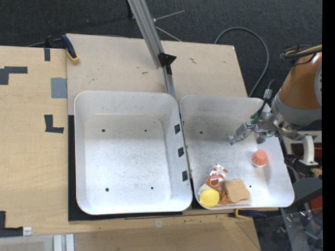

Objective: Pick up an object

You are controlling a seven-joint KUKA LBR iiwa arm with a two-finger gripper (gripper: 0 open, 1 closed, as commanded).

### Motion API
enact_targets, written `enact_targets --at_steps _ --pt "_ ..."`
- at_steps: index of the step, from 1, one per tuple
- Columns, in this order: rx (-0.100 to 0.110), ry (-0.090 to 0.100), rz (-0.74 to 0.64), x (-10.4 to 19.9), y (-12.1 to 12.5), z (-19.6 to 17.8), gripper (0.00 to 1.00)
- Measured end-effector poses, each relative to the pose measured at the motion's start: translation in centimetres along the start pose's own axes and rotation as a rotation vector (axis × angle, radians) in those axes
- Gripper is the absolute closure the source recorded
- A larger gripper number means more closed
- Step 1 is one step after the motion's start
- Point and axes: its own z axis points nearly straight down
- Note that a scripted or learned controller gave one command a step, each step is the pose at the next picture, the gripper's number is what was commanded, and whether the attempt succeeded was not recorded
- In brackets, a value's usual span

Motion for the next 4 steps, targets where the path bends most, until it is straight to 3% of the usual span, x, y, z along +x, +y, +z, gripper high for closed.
enact_targets --at_steps 1,2,4 --pt "0.001 0.000 0.001 -0.6 -0.3 6.2 0.00" --pt "-0.004 -0.001 0.000 -0.6 -0.1 4.8 1.00" --pt "-0.011 -0.003 0.000 -0.1 -0.4 -4.0 1.00"
